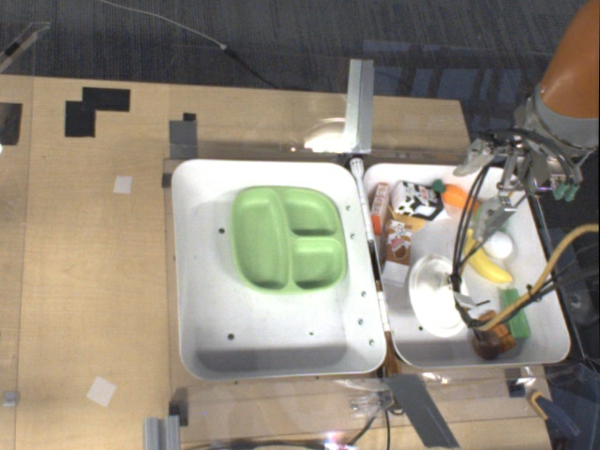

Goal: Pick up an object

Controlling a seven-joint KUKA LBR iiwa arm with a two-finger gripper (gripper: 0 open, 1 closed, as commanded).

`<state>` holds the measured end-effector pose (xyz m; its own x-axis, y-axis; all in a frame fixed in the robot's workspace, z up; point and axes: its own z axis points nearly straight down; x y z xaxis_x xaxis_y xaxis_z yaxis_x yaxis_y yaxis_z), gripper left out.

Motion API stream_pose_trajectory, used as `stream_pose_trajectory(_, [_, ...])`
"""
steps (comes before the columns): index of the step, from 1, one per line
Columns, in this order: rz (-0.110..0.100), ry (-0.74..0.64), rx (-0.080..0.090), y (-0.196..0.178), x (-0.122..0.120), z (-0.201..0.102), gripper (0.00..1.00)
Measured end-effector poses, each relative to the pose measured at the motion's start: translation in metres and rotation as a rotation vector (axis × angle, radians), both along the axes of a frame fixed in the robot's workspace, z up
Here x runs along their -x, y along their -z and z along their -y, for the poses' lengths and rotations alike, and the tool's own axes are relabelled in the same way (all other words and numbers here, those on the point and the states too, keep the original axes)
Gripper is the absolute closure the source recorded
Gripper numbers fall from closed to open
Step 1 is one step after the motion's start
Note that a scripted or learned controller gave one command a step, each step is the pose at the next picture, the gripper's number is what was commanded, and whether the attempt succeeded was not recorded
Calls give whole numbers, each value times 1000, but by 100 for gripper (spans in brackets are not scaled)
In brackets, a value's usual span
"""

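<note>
With the claw (502,200) above the right bin (553,345), its state unclear, it needed to drop squarely over the banana (489,268), avoiding clutter.

The grey arm with its orange band (574,68) is cut off by the right and top edges. Black cables cross the yellow banana (489,268) and hide part of a brown object (492,343), too small to identify.
</note>
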<state>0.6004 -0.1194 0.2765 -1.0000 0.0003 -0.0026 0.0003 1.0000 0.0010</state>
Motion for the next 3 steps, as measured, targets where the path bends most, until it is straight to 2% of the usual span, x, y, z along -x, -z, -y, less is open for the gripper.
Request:
stream_pose_trajectory(1, [-4, -61, -1, 122, -30, 38, 0])
stream_pose_trajectory(2, [24, 128, 4, 183, 30, 46, 0])
stream_pose_trajectory(3, [42, 230, 13, 181, 49, 6, 0])
